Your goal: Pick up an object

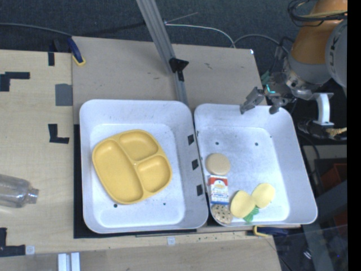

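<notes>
Approach step is judged in hand: the gripper is seen over the far rim of the right bin, fingers spread, nothing held. Next, a descent toward the near-left cluster is called for. There the carton lies flat, long axis apparently near-to-far, between cookie and biscuit.

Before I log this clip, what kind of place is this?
Probably a robot lab's bin-picking bench: two white bins side by side, a yellow tray in one and toy food in the other, with the arm's claw above the far rim.
</notes>
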`<state>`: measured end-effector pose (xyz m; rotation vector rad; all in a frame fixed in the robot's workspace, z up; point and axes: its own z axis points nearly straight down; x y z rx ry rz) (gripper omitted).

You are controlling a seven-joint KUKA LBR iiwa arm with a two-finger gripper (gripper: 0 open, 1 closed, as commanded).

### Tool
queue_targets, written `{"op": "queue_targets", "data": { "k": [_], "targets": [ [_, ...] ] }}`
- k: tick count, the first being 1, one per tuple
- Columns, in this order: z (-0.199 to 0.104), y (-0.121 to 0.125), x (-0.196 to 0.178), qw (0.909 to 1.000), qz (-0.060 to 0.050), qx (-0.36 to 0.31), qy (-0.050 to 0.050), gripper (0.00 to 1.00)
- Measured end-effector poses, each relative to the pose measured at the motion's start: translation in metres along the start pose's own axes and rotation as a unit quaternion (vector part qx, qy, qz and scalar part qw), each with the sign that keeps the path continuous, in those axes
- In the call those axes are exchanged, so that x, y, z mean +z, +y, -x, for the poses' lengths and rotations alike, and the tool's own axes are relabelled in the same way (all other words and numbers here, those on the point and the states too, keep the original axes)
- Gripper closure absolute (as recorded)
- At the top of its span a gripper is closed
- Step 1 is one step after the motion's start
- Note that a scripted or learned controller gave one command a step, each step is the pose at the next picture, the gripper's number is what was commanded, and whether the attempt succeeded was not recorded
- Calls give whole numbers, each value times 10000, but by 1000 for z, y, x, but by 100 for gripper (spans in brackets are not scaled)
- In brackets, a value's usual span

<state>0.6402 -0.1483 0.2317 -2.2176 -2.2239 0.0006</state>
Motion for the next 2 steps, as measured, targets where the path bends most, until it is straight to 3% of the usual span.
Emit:
{"op": "queue_targets", "data": {
  "k": [1,2],
  "targets": [
    [-1,0,-10,10000,0,-11,-1,100],
    [-1,0,-10,10000,-5,-8,-7,0]
  ]
}}
